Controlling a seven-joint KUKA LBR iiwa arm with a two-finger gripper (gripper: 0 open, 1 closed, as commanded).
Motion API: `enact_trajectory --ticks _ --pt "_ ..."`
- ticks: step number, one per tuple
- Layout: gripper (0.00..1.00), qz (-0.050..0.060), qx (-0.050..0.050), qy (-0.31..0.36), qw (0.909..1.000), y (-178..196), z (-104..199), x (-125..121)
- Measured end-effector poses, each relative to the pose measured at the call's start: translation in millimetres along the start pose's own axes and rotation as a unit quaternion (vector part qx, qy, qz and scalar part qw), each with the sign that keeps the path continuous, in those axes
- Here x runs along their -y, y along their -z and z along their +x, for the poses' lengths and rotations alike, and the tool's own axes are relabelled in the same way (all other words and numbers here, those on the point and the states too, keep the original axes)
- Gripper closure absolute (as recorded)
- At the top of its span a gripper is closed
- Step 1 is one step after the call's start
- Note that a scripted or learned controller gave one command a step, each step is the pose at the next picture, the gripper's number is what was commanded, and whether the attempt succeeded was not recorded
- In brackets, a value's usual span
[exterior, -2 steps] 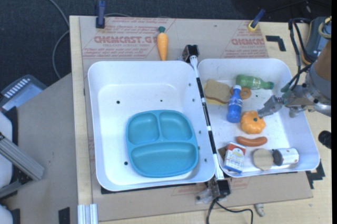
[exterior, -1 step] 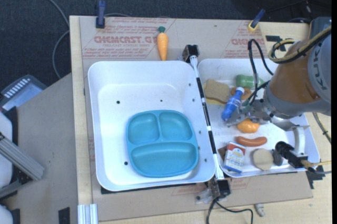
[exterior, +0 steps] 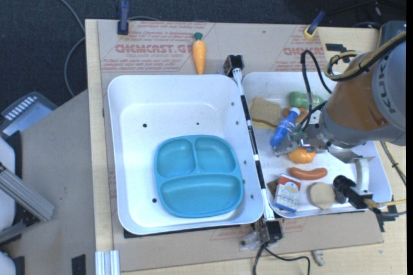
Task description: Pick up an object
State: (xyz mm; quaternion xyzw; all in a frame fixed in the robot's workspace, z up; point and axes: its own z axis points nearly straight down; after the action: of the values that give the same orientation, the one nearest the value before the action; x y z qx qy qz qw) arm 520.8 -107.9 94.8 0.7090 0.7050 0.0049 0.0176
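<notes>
Just right of the blue bottle (exterior: 284, 127), the gripper (exterior: 302, 138) sits low in the right bin (exterior: 277, 76), with the grey arm and its orange band stretching away further right; whether it is wide or closed cannot be told from this slant, nor whether anything is caught in it. The nearest thing to pick, a small orange piece (exterior: 301, 155), lies just below and right of the bottle, right under the gripper, touching it or very nearly; which of the two I cannot say. Further below the bottle lies a red sausage (exterior: 308, 172); lower again stand a small carton (exterior: 288, 195) and, beside it, a beige roll (exterior: 319, 195). Up and left of the bottle, a tan slice (exterior: 263, 111) rests flat, close to the bottle's upper end; up and right of the bottle sits a green item (exterior: 298, 99), too blurred to name. Well left of the bottle, past the rim the bins share, the left bin (exterior: 168, 99) bears a blue divided plate (exterior: 197, 175); far up and left of the bottle, a carrot (exterior: 199, 55) lies on the bench outside both bins.
</notes>
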Motion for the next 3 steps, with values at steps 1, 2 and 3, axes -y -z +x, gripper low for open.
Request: enact_trajectory --ticks 1,2,3 --pt "0.0 0.0 0.0 0.0 1.0 -0.1 5.8 -0.7" --pt "1.0 -0.003 0.001 0.0 1.0 11.4 5.5 -2.2" --pt "1.0 0.015 -0.009 0.003 0.9998 90.1 62.8 -35.4"
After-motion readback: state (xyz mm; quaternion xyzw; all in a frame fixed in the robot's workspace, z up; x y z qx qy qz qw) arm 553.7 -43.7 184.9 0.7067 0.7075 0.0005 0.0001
